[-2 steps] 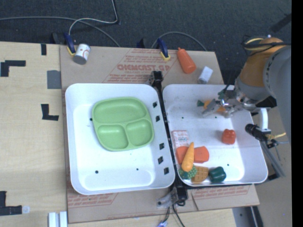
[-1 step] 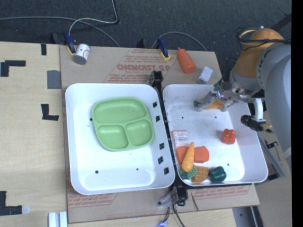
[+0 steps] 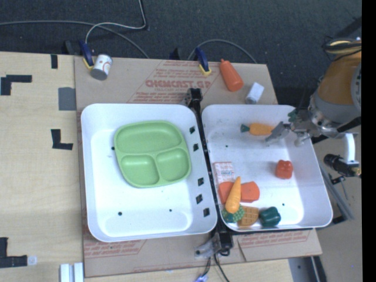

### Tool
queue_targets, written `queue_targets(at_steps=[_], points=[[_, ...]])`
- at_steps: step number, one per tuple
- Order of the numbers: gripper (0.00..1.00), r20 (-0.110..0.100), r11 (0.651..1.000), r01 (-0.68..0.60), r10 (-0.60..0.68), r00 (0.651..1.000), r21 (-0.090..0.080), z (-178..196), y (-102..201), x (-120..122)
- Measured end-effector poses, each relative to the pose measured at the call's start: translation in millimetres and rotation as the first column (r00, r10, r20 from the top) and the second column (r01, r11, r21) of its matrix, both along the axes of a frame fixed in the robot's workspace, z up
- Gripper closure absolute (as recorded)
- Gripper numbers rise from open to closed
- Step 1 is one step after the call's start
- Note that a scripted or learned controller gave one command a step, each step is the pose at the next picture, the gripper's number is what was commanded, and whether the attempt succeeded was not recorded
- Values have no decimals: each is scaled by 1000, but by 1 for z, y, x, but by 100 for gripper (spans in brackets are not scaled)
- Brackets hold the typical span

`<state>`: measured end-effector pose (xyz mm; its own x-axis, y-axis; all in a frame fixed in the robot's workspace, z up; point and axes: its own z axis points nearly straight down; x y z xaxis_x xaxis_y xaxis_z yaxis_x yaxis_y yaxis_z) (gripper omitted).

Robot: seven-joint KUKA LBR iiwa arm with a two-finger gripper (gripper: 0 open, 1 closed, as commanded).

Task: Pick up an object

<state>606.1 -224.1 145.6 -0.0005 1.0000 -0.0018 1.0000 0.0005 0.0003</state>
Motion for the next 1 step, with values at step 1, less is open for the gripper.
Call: queue_targets(at_steps=[1], points=[[0, 2, 1000, 0, 0, 1000, 1, -59, 5, -51]])
